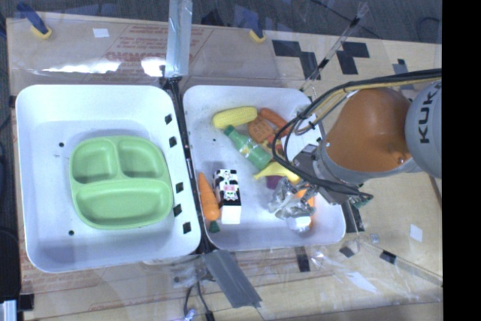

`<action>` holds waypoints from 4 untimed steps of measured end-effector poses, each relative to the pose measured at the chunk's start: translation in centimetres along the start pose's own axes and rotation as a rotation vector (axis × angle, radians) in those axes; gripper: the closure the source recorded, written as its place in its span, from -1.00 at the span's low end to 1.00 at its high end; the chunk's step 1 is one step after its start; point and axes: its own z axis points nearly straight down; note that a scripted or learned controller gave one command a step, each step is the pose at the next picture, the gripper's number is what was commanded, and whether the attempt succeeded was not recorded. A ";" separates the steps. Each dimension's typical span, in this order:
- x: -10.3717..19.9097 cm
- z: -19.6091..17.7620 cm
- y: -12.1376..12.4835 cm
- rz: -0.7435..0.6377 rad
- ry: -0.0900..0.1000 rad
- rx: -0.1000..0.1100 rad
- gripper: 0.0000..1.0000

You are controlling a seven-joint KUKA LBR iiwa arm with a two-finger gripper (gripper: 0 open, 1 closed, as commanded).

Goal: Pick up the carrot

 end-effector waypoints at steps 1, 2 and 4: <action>0.0 0.0 0.0 0.000 0.000 0.000 -1.00; -0.3 -1.0 0.1 -0.006 -0.002 0.001 1.00; -0.8 -3.0 0.2 -0.016 -0.006 0.004 1.00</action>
